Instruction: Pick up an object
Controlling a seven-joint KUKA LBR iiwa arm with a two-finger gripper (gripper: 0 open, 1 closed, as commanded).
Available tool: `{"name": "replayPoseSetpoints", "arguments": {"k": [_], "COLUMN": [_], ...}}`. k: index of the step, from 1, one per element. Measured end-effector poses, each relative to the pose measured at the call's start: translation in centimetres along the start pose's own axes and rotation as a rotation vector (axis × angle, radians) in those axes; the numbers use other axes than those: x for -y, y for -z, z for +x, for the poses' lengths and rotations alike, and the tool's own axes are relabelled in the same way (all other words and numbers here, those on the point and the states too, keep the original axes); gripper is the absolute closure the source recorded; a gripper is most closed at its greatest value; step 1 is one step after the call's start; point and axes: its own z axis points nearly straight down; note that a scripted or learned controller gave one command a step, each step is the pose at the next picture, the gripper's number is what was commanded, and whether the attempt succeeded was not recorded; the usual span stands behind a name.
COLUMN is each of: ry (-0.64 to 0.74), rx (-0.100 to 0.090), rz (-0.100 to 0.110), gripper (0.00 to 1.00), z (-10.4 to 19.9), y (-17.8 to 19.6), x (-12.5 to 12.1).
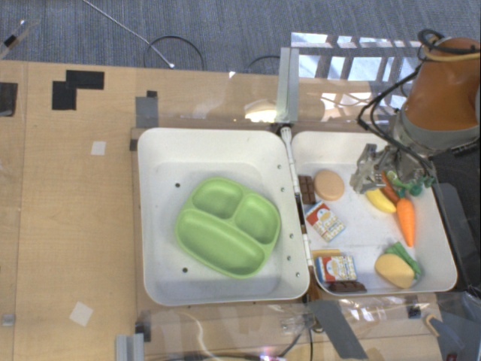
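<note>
Above the right bin (443, 277), pincer (391, 175) hovers near banana (380, 200).

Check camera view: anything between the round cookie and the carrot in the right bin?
Yes, in the camera view a yellow banana lies between the round cookie and the carrot, beside the hand.

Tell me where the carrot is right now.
In the camera view, the carrot lies in the right bin, near its right wall, just right of the banana and below the pincer.
</note>
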Motion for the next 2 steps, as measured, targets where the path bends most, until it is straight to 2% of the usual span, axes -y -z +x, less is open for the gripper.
{"name": "replayPoseSetpoints", "arguments": {"k": [1,2], "ry": [0.107,0.110], "rx": [0.008,0.013], "rz": [0.002,0.002], "gripper": [1.00,1.00], "z": [9.5,9.3], "y": [5.2,6.2], "x": [-0.7,-0.8]}}
